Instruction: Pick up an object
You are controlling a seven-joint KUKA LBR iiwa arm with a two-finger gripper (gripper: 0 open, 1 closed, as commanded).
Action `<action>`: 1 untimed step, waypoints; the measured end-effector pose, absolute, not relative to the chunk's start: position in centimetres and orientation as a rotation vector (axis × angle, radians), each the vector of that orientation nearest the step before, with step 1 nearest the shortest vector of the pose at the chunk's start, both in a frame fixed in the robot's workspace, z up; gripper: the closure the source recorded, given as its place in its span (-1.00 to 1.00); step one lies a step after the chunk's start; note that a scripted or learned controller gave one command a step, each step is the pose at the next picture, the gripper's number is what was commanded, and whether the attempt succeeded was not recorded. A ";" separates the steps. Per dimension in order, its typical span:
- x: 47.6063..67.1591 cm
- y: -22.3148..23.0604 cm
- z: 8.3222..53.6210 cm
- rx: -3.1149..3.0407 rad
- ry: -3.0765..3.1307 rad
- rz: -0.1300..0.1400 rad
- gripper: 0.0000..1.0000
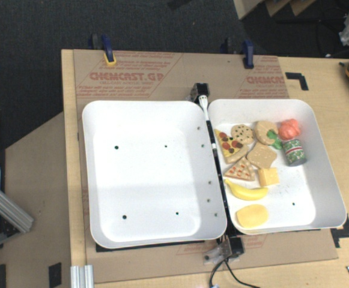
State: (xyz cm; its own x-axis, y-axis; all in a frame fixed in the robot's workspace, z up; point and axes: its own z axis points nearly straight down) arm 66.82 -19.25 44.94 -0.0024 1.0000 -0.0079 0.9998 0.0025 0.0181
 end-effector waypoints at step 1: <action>66.7 -19.2 54.1 2.210 2.216 0.007 1.00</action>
